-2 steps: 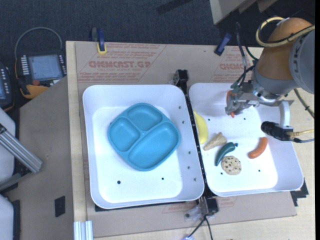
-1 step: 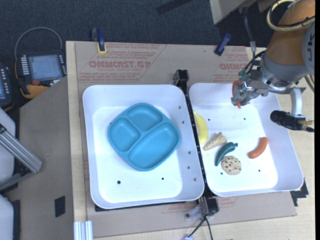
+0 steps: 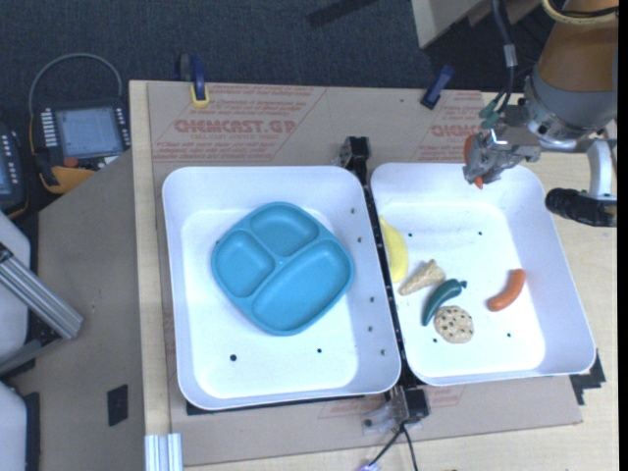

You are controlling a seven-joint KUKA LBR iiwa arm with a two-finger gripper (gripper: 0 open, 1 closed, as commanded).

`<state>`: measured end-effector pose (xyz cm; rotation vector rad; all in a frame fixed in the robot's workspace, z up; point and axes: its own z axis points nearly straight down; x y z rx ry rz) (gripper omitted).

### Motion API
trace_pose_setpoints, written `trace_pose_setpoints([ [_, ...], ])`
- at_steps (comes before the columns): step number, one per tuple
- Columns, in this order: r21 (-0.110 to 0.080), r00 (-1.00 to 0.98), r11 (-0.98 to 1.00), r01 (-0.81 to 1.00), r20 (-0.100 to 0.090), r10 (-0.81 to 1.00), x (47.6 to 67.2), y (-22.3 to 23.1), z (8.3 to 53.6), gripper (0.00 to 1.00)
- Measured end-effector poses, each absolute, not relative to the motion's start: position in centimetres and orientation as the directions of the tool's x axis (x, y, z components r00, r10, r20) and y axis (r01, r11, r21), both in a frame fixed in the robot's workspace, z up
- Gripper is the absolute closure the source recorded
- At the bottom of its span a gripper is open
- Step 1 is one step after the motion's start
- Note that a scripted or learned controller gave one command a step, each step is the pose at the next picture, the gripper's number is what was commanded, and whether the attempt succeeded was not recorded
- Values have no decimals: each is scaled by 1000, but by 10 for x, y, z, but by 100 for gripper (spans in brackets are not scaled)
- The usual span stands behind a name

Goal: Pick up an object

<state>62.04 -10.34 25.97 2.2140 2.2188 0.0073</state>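
Nearest us, we see a round speckled cookie (image 3: 454,324) in the right white bin (image 3: 549,356), beside a green pepper (image 3: 441,300), tan wedge (image 3: 421,278), half-hidden yellow piece (image 3: 394,248) and orange sausage (image 3: 506,289). We cannot tell the gripper (image 3: 486,165) jaws' state above the far rim. A blue divided plastic plate (image 3: 283,266) fills the left white bin (image 3: 196,361) on cardboard.

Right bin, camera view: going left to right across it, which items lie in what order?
Yellow banana-like piece at the left wall → tan wedge → green pepper → orange-red sausage. The cookie overlaps the pepper's span, so it is left unplaced. The gripper hangs above the bin's far rim.
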Motion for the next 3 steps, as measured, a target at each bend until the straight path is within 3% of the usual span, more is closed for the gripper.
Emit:
trace_pose_setpoints([
  [1, 4, -1, 1, 1000, -1, 1000, 621, -103, 271, 100],
  [3, -3, -7, 7, 1000, 2, 1000, 615, 13, 249, 100],
])
